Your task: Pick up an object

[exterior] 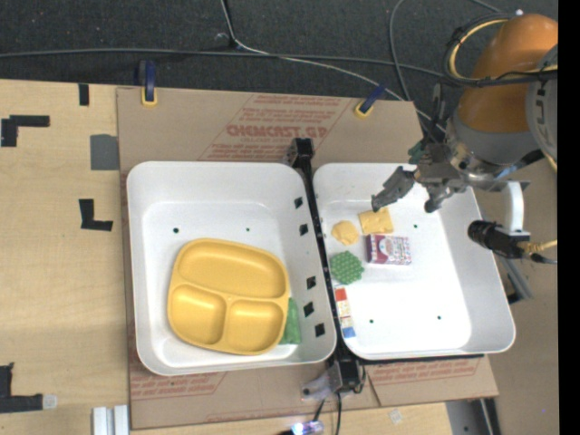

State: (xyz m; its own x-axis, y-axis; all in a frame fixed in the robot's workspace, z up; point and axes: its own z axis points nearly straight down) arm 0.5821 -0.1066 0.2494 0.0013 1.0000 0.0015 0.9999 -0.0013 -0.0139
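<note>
My gripper [415, 195] hangs over the back of the right bin [453, 333], fingers spread open with nothing between them. One dark finger [393, 188] ends just above a yellow block [376, 220]. A small yellow lump [344, 233] lies to the block's left. A pink and purple packet [388, 249] lies in front of the block. A green textured piece [345, 266] rests near the bin's left wall, and a thin red, white and blue item [342, 307] lies along that wall further forward.
The left bin [149, 243] holds a yellow divided plate [227, 295] with a green item [292, 323] at its right edge. A black divider [313, 234] runs between the bins. Cables hang around the arm's orange band [507, 62] at the upper right.
</note>
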